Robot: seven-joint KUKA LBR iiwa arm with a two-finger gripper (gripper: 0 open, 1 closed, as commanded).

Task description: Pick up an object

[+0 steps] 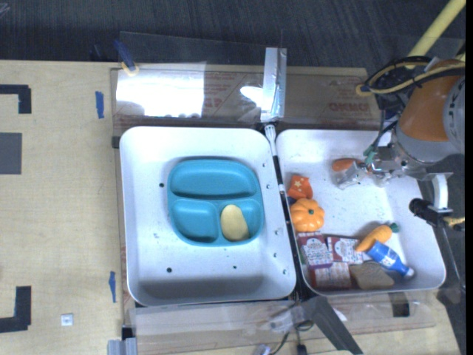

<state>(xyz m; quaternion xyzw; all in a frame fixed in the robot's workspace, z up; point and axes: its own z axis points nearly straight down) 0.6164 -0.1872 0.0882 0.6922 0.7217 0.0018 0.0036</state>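
Camera view: the jaws (355,174) are seen at the upper part of the right bin (432,276), beside a small orange object (342,164). Whether they are open cannot be told. Reaching seems underway; next, closing around it is judged needed.

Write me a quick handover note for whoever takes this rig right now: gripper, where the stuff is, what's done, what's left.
Gripper: low in the right bin, near its back wall, beside a small orange-brown object; no hold visible.
Right bin: small pumpkin, orange-red piece behind it, carrot, blue bottle, flat printed packet.
Left bin: blue divided tray holding a yellow lemon-like fruit.
Done: nothing lifted.
Left: grasp and raise one object.
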